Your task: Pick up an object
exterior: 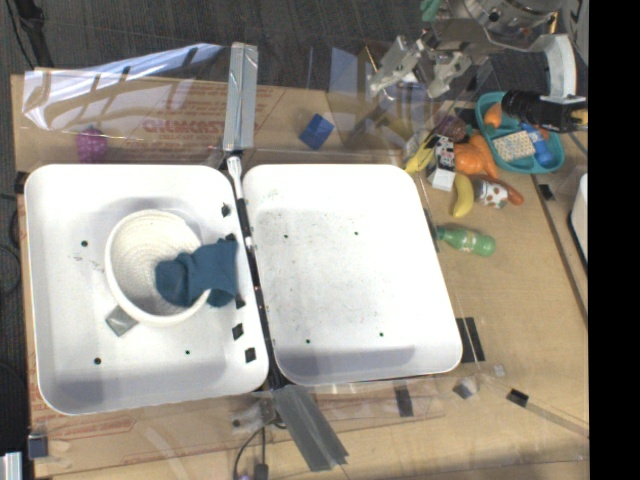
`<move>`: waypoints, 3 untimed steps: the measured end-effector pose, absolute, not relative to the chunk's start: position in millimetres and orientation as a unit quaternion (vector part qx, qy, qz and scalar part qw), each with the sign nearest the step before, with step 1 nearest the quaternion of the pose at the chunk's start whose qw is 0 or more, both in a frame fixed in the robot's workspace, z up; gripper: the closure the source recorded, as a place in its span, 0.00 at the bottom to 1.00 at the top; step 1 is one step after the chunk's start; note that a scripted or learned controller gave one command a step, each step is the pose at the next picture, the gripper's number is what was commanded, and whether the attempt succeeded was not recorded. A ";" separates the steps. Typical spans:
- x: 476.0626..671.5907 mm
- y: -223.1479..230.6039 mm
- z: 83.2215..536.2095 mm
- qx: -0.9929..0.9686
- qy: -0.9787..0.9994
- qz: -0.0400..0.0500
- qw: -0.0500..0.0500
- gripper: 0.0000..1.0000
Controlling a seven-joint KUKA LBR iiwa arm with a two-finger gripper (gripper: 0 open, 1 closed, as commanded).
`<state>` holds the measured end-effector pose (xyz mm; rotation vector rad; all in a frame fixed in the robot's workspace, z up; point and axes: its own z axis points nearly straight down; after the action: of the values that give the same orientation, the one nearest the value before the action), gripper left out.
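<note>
Risk: dark blue crumpled cloth (200,273) drapes half over rim of white ribbed round bowl (150,265) in left white bin (60,368); a pinch could snag rim, drag bowl, or slip off loose folds.

Cloth soft, bunched, near bins' divider.

Two-finger gripper (418,66) high beyond right white bin (400,343), fingers spread, holding nothing.

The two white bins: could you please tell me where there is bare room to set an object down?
The right bin offers bare floor throughout. In the left bin, the white bowl and blue cloth crowd the middle; free strips run along its left and near walls.
</note>
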<state>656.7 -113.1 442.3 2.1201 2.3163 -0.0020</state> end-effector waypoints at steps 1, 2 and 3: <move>656.5 -111.9 442.4 0.803 0.596 0.000 0.001 0.00; 656.2 -135.6 441.9 0.920 0.393 -0.001 0.000 0.00; 657.2 -131.4 451.2 0.917 0.399 -0.002 -0.002 1.00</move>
<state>657.2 -131.4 451.2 2.8841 1.2538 -0.0068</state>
